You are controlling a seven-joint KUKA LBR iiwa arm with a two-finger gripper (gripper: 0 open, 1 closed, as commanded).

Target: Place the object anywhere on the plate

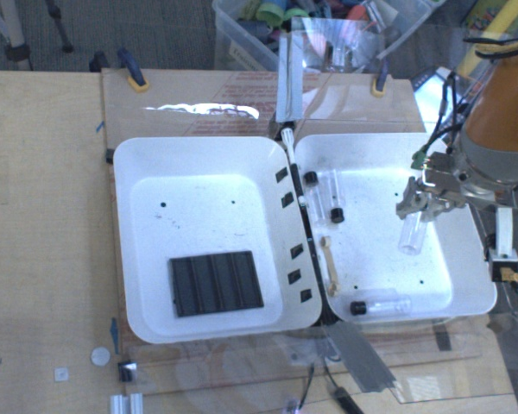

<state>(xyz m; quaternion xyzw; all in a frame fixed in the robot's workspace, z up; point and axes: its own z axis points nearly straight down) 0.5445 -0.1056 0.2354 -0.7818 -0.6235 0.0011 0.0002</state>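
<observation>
The jaws point(412, 216) hang over the right bin point(466, 296), pinching a clear tube point(412, 232) that hangs upright beneath them. The dark ribbed plate point(217, 283) lies flat in the left bin point(138, 231), well apart. Two more capped tubes point(380, 304) rest on the right bin's floor.

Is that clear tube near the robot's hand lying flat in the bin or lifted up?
Lifted, apparently: the clear tube hangs upright right under the hand, above the right bin.

Clear tube point(412, 234) under tool point(417, 205); dark ridged plate point(216, 283).
</observation>
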